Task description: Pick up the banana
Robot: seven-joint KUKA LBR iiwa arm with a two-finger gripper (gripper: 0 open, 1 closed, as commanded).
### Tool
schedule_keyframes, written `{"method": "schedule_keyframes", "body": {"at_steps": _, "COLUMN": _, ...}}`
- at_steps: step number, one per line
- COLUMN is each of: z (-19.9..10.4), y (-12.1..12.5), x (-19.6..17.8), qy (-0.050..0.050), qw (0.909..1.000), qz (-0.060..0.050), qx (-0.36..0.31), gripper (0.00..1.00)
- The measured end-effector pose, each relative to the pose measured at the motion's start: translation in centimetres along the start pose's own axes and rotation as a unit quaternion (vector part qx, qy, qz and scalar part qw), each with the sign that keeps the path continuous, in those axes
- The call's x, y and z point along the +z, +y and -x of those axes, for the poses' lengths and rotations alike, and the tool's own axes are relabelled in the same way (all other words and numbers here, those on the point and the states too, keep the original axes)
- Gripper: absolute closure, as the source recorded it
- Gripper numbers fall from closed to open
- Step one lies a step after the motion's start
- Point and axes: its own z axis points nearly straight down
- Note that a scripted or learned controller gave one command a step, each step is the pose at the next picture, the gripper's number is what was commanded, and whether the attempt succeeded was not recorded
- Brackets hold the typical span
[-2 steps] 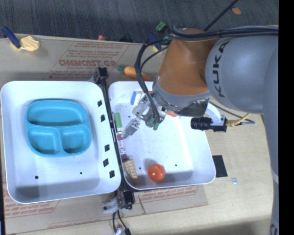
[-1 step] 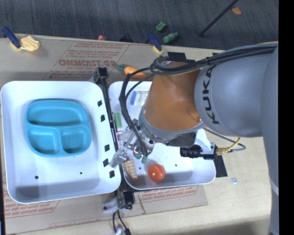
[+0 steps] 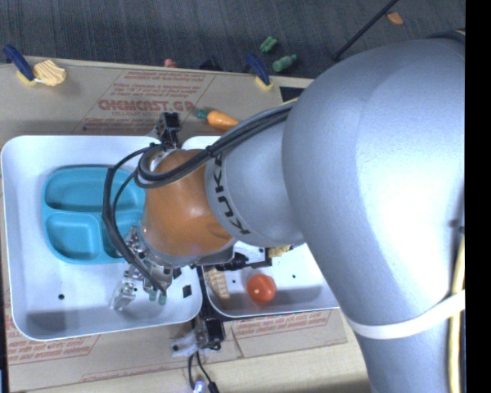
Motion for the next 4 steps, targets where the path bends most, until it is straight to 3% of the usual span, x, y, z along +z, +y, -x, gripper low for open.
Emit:
{"method": "schedule_keyframes", "body": {"at_steps": 1, "z": 0.5, "y": 0.0, "x": -1.2, "qy": -0.008, "qw": 1.0000, "qz": 0.002, "qx": 0.000, "gripper": 1.00}}
{"method": "schedule_keyframes", "body": {"at_steps": 2, "z": -1.6, "y": 5.3, "x": -8.0, "qy": 0.004, "qw": 0.9979, "qz": -0.003, "qx": 0.064, "gripper": 1.00}}
{"method": "schedule_keyframes", "body": {"at_steps": 3, "z": -2.9, "y": 9.8, "x": -4.4, "qy": 0.006, "qw": 0.9993, "qz": -0.005, "qx": 0.036, "gripper": 1.00}}
{"method": "schedule_keyframes", "body": {"at_steps": 4, "z": -2.0, "y": 7.1, "x": -12.7, "qy": 0.004, "qw": 0.9776, "qz": -0.004, "qx": 0.211, "gripper": 1.00}}
